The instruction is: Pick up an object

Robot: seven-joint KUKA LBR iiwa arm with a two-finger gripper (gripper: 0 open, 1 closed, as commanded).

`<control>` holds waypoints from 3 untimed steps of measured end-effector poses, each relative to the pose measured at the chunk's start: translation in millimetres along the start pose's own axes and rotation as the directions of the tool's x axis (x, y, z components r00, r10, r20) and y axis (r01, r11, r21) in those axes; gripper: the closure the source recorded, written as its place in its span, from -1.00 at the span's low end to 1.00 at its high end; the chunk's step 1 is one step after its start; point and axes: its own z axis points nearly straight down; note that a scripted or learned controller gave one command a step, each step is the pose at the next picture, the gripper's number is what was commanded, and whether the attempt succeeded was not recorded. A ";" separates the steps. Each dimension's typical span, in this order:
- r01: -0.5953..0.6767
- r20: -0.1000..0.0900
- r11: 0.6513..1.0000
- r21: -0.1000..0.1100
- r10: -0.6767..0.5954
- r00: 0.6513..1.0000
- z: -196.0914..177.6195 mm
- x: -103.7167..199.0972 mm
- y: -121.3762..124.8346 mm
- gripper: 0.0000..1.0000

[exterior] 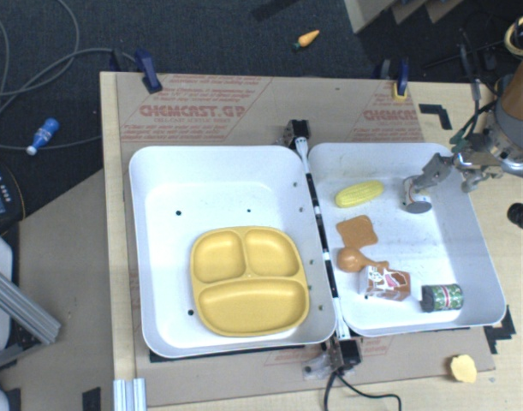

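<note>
Two shallow white bins sit side by side on a brown board. The left bin point(158, 229) holds a yellow divided plate point(248, 279) with three compartments, lying flat toward the near side. The right bin point(466, 229) holds several small things: a yellow corn cob point(359, 193) near its far left part, a brown flat piece point(356, 229) just below it, a rounded brown lump point(351, 259) touching that piece's near edge, a small brown and white carton point(388, 282) lying beside the lump, and a dark green can point(442, 297) on its side near the bin's near right corner. The arm reaches in from the right, and its gripper point(418, 197) hangs over the far right part of the right bin, well apart from the can and the carton and to the right of the corn cob. Whether it is open or closed cannot be told from this view, and nothing is seen held in it. Off the bench, a blue and white bottle point(44, 134) lies on the dark floor at left, a small orange thing point(307, 37) lies on the floor beyond the board, and a yellow lump point(463, 367) rests on the board beside the right bin's near corner.
</note>
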 end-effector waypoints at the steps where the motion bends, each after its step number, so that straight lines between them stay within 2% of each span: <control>1: 0.002 -0.003 1.000 0.009 -0.002 1.000 133.8 15.1 35.7 -1.00; 2: 0.005 0.001 1.000 -0.006 -0.005 1.000 125.2 49.9 80.7 -1.00; 3: 0.003 0.003 1.000 -0.006 -0.003 1.000 114.2 47.3 79.8 1.00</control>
